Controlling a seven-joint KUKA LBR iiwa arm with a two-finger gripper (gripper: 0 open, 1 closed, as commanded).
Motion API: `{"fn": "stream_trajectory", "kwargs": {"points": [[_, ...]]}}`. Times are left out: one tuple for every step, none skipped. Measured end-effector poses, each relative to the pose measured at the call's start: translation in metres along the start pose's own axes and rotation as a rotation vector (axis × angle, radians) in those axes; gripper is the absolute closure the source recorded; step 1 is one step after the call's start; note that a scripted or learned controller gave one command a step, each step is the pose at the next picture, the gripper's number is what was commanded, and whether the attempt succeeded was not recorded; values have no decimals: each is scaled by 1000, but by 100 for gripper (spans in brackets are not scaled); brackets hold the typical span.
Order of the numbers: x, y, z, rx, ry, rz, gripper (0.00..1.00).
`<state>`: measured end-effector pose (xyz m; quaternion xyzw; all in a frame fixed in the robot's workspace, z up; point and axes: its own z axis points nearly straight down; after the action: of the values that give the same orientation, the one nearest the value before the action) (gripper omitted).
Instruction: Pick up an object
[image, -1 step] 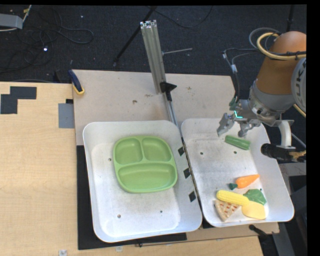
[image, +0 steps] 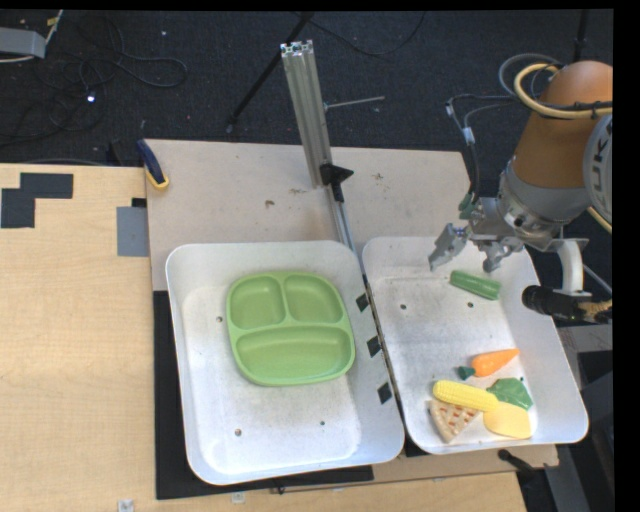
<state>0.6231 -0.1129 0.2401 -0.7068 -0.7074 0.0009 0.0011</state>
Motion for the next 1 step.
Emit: {"fn": "stream_trajectory", "kwargs": {"points": [[4, -2, 65, 6, 1, 1, 0]]}}
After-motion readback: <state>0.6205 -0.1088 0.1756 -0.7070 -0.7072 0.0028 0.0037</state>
